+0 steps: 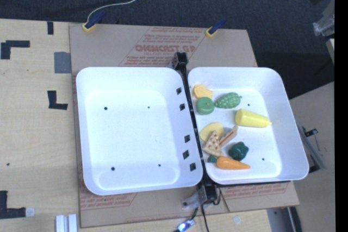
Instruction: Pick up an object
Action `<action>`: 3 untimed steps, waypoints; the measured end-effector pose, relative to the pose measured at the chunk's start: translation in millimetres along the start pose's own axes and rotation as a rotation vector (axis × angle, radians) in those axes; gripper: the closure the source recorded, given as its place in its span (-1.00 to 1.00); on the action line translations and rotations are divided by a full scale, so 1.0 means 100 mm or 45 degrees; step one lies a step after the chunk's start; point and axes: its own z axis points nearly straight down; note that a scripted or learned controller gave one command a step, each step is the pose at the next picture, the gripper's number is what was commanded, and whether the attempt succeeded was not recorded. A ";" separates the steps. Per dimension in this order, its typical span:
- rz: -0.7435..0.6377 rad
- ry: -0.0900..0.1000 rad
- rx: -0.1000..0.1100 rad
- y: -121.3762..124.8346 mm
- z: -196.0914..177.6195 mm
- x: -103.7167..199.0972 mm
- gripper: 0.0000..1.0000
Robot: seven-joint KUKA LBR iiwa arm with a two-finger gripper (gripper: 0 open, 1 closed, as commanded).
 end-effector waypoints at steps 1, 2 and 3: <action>0.006 0.012 0.048 -0.25 1.99 0.31 1.00; 0.001 0.001 0.001 0.35 0.40 0.38 1.00; 0.006 0.005 0.019 -0.06 0.07 0.39 1.00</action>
